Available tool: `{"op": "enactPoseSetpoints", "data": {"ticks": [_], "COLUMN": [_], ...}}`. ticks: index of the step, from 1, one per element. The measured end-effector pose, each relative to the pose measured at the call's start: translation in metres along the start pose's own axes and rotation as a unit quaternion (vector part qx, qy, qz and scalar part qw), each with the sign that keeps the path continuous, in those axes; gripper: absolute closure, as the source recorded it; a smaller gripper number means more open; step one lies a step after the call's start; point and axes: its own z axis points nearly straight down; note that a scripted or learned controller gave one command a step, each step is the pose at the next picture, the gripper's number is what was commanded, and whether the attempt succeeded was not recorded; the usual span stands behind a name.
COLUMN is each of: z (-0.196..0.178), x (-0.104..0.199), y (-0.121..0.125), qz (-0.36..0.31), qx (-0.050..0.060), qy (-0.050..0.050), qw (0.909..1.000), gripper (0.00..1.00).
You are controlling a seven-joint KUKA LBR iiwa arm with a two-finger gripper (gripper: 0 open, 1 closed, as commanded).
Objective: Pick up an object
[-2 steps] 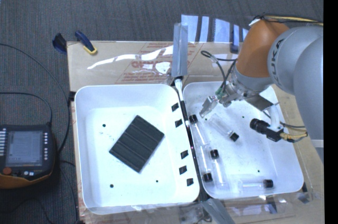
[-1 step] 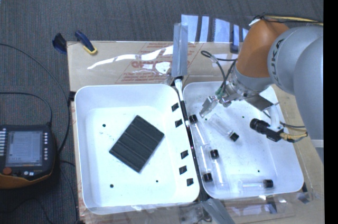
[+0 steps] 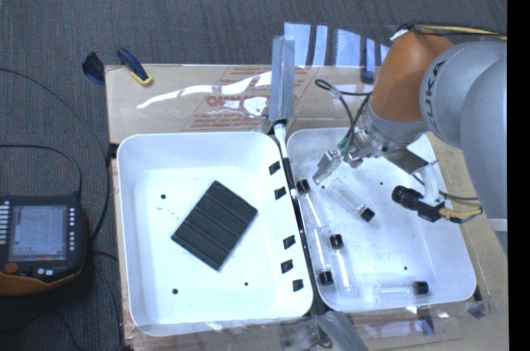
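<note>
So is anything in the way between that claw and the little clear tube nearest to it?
Nothing visible. The gripper hangs over the right bin, and the nearest clear tube lies just below it on bare white floor. The other tubes lie farther off.

You have two bins side by side: the left bin [image 3: 132, 175] holds a ribbed pad [image 3: 215, 224] near its middle; the right bin [image 3: 451, 258] holds several tubes [image 3: 348, 200], with the gripper [image 3: 331, 163] above them.

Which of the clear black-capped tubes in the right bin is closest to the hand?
The short tube lying just below the hand, cap pointing lower right. The other tubes lie farther down the right bin.
</note>
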Motion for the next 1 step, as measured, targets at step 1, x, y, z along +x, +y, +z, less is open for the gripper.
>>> {"op": "enactPoseSetpoints", "data": {"ticks": [1], "z": [0.0000], "x": [0.0000], "y": [0.0000], "qz": [0.000], "qx": [0.000], "qy": [0.000], "qw": [1.0000], "gripper": [0.00]}}
